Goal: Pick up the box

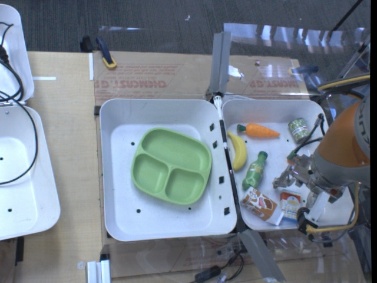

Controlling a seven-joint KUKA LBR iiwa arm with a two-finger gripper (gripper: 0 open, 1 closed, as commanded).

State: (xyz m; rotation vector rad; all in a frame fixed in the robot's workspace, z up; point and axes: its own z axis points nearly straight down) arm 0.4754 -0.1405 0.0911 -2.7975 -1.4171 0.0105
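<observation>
The left bin (112,175) holds one item: a light green divided plate (172,166) with three compartments, lying flat near the bin's centre and rotated relative to the bin walls. A grey divider post (220,63) rises behind the seam where the two bins meet.

The right bin (268,106) holds the remaining items. A banana (238,150) lies against the left wall. A toy carrot (260,131) lies just behind it, orange body with its green top toward the left. A small green bottle (255,170) lies tilted in the middle of the bin, cap toward the back. A small green can (298,128) sits near the back right corner, label unreadable.

Two cartons lie at the front of the right bin. A brown and white carton (262,205) rests on its side with its print too small to read. Just to its right, touching or nearly touching, is the box (290,206), a small white and red carton; its right portion is covered by the arm's hardware.

The gripper (301,184) hangs low over the front right part of the bin, just above and beside the box. Wrist metalwork and cables hide the closing end, so its opening cannot be determined, and contact with the box cannot be confirmed. The orange band (347,137) of the arm is cut off at the right edge.
</observation>
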